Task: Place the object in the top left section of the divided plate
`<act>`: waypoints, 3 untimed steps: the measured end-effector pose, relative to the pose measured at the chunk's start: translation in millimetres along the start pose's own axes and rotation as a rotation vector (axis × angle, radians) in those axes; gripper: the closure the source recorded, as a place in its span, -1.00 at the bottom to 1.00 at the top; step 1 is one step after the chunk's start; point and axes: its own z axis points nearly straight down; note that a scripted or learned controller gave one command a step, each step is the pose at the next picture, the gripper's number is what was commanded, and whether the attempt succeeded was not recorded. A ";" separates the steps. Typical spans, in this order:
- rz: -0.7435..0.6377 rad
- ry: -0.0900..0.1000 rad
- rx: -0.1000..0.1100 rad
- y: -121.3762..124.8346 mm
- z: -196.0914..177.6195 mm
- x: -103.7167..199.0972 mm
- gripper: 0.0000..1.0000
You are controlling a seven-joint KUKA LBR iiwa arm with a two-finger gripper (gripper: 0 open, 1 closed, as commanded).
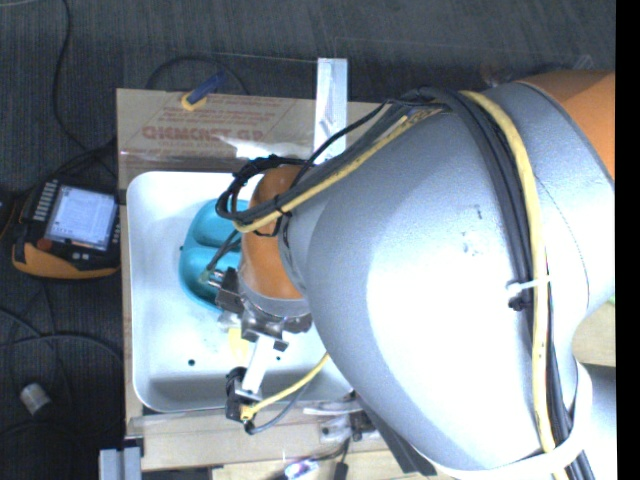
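While the wrist hangs low over the white bin (160, 393), the gripper (243, 306) sits at the lower right edge of the teal divided plate (203, 250), touching it or just above it (the slant won't let me say which). Whether the gripper is apart or together I cannot tell; the wrist covers it from above. I see nothing held.

Just below the gripper, on the bin floor, is a pale yellow patch (234, 340). It may be the object, but it is too small to be sure.

Step, as I judge it: the pick. The arm is down beside the plate and placing is not yet done. The next move calls for a secure grasp and a lift clear of the plate rim. After that comes a carry up and to the left of the gripper, to the plate's far section, and a low release. The dividers are hidden from me, so that target is a guess.

Count:
- one teal plate
- one yellow patch
- one white bin
- one cardboard sheet (215, 128), above the gripper beyond the bin
- one handheld pendant (72, 226) with a lit screen, well off to the gripper's left on the carpet
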 end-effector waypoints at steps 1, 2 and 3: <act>-0.169 -0.015 0.000 18.7 -166.6 -26.4 1.00; -0.019 -0.013 -0.003 30.8 -319.7 -65.0 1.00; 0.138 -0.014 -0.003 14.0 -322.9 -31.1 1.00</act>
